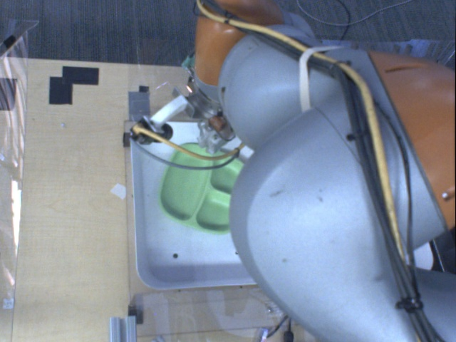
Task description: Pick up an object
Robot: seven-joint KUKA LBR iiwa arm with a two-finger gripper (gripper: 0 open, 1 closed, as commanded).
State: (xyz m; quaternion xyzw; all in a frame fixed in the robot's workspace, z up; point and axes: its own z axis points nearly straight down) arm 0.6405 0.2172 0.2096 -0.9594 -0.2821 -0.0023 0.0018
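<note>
A light green plate with several compartments (187, 191) lies in the left white bin (153, 262), towards its far side. My gripper (212, 140) reaches down at the plate's far edge, below the orange wrist band (214, 41). The bulky grey arm (320, 191) covers the plate's right part and the right side of the bin. From this angle I cannot make out anything held at the gripper's tip.
A yellow cable (178, 148) loops from the wrist across the plate's far rim. The wooden bench (64, 212) spreads to the left, with black marks (71, 83) and a small white scrap (117, 189). A clear panel (11, 155) stands along the left edge.
</note>
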